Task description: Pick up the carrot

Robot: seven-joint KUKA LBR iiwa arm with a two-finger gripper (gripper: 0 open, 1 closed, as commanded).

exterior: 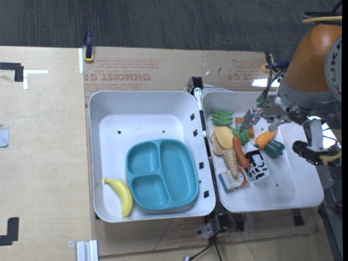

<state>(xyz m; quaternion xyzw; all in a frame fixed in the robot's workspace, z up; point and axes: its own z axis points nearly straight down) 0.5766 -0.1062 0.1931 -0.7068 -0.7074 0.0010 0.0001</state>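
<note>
The carrot (238, 150) is a slim orange-red piece with a green leafy top, lying lengthwise in the left half of the right bin (283, 184). It rests against a tan cone-shaped toy (231, 161) and a yellow toy (223, 135). My gripper (262, 121) hangs over the upper middle of the same bin, up and to the right of the carrot's green end. Its two fingers stand apart, open, with nothing held between them. A rounded orange toy (264, 139) lies just below the fingertips.
A green ridged toy (222, 116), a dark green block (274, 149), a black-and-white card (257, 166) and a small packet (230, 180) crowd the right bin. The left bin (103, 124) holds a blue divided plate (162, 174) and a banana (123, 194).
</note>
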